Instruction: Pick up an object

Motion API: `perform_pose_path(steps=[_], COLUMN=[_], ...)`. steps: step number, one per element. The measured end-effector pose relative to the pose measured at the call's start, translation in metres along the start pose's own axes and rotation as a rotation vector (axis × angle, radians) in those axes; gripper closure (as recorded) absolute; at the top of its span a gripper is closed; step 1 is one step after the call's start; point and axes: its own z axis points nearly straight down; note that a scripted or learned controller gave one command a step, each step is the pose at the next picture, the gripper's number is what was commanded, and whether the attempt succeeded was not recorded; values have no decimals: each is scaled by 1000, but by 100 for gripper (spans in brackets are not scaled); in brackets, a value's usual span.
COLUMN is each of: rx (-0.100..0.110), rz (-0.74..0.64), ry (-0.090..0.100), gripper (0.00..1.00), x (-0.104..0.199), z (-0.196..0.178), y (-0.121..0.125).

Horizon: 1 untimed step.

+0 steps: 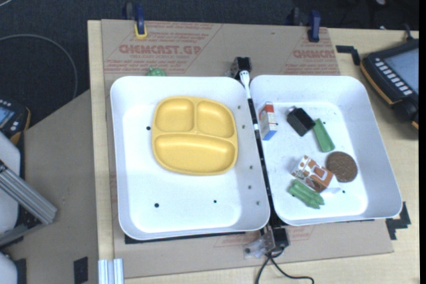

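Observation:
The right bin (373, 143) holds several small objects. A red, white and blue carton (267, 120) lies at its left side. A black block (300, 120) sits near the middle, with a green stick (323, 135) to its right. A brown round disc (341, 166) rests lower right. Beside it lies an orange and white patterned toy (313, 173), and a green bumpy piece (306, 194) sits just below that. In the left bin (133, 196) a yellow three-compartment plate (195, 135) lies flat.
The bins sit on a cardboard-covered bench (200, 40) held by two blue clamps (139, 16) at the back. A black tablet-like device (399, 76) lies at the right edge. A small green item (156, 72) sits behind the left bin.

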Motion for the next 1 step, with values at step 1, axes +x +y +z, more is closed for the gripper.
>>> perform_pose_path(steps=[1], rx=[21], rz=[2], ry=[8], gripper=[100], x=[1], z=[78], y=[3])
